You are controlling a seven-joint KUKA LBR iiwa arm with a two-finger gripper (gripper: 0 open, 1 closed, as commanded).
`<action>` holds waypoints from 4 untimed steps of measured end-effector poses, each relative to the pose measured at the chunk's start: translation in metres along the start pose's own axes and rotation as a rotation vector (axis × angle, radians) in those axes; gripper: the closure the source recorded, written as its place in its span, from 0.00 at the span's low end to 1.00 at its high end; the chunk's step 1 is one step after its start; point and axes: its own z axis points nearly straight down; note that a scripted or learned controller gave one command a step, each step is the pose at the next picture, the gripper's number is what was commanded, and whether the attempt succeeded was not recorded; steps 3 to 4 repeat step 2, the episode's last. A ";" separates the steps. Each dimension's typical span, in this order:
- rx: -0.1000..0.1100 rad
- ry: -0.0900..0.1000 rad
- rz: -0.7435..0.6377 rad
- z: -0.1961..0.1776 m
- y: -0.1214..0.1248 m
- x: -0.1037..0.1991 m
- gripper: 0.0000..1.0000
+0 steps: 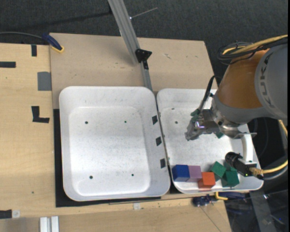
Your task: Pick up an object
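Observation:
In the right bin [180, 105], several small blocks lie along the near edge: a blue block [181, 172], a lilac block [195, 172], an orange block [208, 179] and two green blocks [218, 168] [230, 178]. My gripper [195, 130] hangs over the middle of the right bin, well up-left of the blocks. Nothing shows between its fingers. The arm's grey and orange wrist covers the bin's right part.
The left bin [67, 129] stands beside the right one on the wooden bench. A grey metal bar [126, 24] slants down from the top to the gap between the bins. Black clips [157, 140] sit on the shared rim.

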 end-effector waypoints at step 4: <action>0.000 0.000 -0.001 0.003 0.000 0.096 1.00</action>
